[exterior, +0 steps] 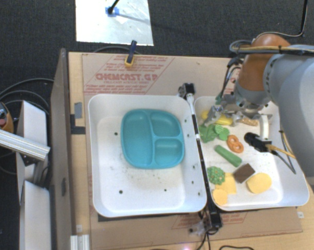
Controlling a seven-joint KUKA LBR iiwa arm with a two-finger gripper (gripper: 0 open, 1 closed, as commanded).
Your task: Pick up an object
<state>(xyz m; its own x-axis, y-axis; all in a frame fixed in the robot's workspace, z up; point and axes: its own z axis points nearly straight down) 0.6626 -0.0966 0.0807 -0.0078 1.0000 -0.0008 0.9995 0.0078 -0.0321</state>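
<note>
My gripper point(217, 113) is down in the far left part of the right bin point(297, 191). It hangs right over a yellow toy piece point(225, 121) and beside a green leafy toy point(211, 133). Closer to the front lie an orange ring-shaped toy point(235, 144), a green cucumber point(228, 155), a broccoli floret point(216, 174), a brown block point(243, 173), a round yellow piece point(259, 183) and a yellow wedge point(223, 189). A tan bread-like piece point(249, 121) lies just right of the gripper.
The left bin point(107, 191) holds a teal divided plate point(151, 138). The ridge where the two bins meet point(197, 150) runs close to the gripper's left. Cardboard point(125, 74) lies under the bins, with a silver sheet point(113, 14) beyond it.
</note>
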